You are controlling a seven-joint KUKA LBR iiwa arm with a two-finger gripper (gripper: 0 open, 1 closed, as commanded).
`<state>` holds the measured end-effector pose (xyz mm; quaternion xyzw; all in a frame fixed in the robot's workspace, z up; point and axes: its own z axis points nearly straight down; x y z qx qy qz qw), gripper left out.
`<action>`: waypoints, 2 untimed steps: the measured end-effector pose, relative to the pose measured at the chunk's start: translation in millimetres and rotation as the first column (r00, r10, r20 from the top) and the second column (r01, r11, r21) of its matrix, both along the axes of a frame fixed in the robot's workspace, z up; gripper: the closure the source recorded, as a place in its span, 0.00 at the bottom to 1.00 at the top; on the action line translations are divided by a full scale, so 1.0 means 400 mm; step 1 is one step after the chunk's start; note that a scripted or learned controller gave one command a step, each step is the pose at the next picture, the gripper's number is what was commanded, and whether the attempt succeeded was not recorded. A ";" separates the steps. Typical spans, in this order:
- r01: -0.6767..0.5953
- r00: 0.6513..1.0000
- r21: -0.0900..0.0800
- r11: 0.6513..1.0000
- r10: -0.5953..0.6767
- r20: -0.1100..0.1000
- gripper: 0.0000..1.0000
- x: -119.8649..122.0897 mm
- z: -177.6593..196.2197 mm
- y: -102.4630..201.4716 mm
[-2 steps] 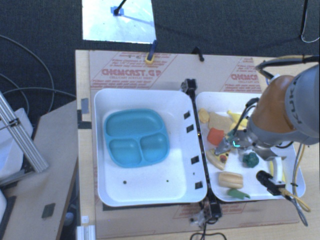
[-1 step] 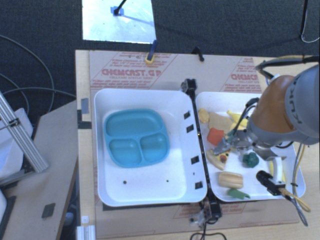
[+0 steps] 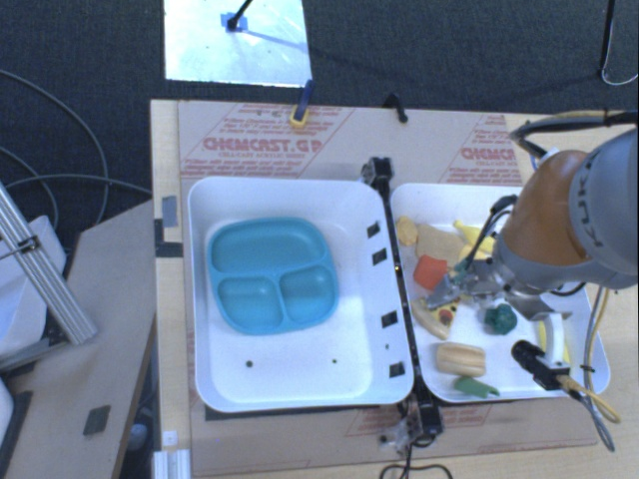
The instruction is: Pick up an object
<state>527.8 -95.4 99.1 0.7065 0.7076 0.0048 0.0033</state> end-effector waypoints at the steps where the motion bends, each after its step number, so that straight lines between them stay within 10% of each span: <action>1: 0.000 1.000 0.000 1.000 0.000 0.000 0.00 0.000 0.000 0.000; 2: -0.002 1.000 -0.006 1.000 0.002 -0.003 0.00 0.028 -0.029 0.027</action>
